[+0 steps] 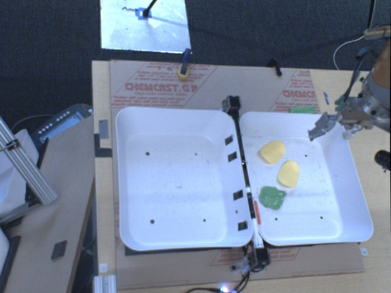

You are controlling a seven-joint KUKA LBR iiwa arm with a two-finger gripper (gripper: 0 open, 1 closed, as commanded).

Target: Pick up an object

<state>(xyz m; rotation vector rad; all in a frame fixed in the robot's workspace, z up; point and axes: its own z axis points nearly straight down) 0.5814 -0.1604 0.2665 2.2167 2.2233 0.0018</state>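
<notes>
**Trainee:** Where is the gripper (322, 127) sitting, and is it carrying anything?

**Operator:** I am seeing it hanging over the far right part of the right bin (351, 182), well apart from the objects. I cannot tell how it is set; nothing is showing in its grasp.

**Trainee:** What are the bins holding?

**Operator:** The right bin is holding three small pieces near its left wall: an upper yellow piece (272, 152), a lower yellow piece (288, 174) just beside it, and a green piece (272, 198) nearest the camera. The left bin (131, 163) is showing its white floor. Both are resting on a cardboard sheet (159, 85) on the desk (107, 96).

**Trainee:** How are you expecting the pieces to handle?

**Operator:** I am judging them light and flattish, possibly soft; the green one is looking crumpled and may deform. The yellow ones are looking smooth and rounded, so they may slip. I am favouring the lower yellow piece, taken across its narrow width, since it is lying clear of the wall.
</notes>
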